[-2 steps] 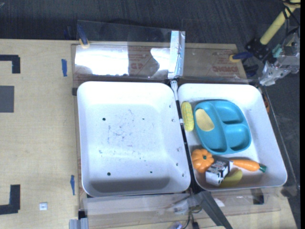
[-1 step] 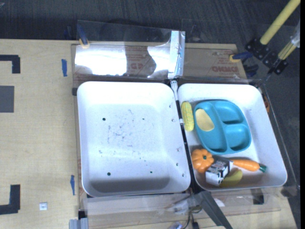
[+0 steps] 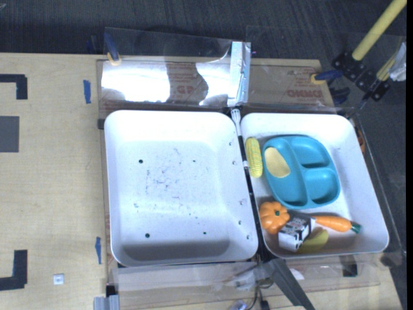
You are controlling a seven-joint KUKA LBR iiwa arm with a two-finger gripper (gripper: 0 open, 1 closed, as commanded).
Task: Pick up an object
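The right bin [image 3: 364, 173] holds all the objects. A blue divided plate [image 3: 310, 173] lies in its middle, with a flat yellow piece [image 3: 277, 164] in the plate's left compartment. A yellow corn cob [image 3: 253, 157] lies along the bin's left wall. Near the front edge sit an orange pumpkin-like toy [image 3: 273, 216], a small white and black box [image 3: 294, 233], a yellow-green piece [image 3: 317, 239] and an orange carrot [image 3: 333, 223], packed close together.
The left bin [image 3: 174, 186] stands beside the right one, sharing a raised divider [image 3: 244, 166]. Clear plastic panels [image 3: 174, 76] rise behind both bins. A yellow pole with black clamps [image 3: 368, 57] stands at the back right. The wooden bench [image 3: 45, 192] extends left.
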